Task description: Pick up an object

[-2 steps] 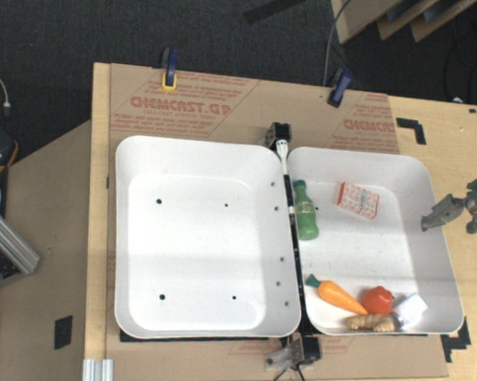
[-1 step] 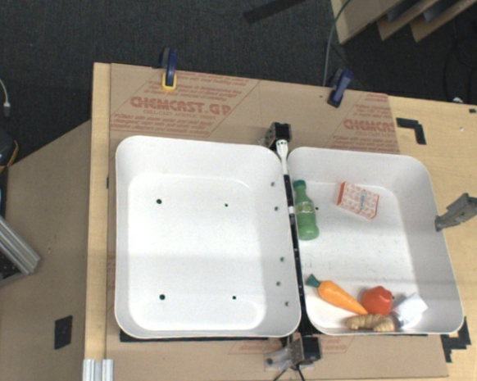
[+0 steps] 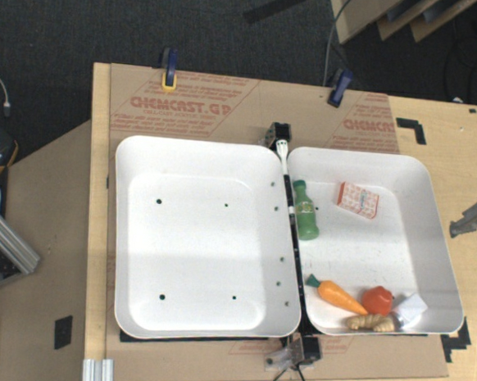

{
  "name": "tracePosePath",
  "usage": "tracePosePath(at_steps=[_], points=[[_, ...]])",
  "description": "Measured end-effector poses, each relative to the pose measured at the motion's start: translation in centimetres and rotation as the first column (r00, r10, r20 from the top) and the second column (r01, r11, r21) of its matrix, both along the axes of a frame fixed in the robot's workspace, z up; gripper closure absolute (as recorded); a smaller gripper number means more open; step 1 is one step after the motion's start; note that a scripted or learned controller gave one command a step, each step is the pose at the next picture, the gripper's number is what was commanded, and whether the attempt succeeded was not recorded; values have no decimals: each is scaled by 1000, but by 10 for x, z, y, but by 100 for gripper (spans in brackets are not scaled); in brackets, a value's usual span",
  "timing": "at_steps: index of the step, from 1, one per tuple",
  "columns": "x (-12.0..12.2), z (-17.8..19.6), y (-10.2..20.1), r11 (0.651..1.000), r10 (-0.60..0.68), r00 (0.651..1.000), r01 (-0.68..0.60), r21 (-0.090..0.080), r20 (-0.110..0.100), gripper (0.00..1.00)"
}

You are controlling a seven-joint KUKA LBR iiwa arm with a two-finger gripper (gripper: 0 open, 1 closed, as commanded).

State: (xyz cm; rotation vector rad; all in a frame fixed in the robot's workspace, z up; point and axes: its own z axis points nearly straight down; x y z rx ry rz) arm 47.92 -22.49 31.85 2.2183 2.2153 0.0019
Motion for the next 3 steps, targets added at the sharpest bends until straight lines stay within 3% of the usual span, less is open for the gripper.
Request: tracePosePath(at_steps=[2, 3], points=[[0, -42, 17, 1000, 3, 1000, -2, 6, -8, 0], [21, -116, 58, 1000, 6, 1000, -6, 8, -13, 0]])
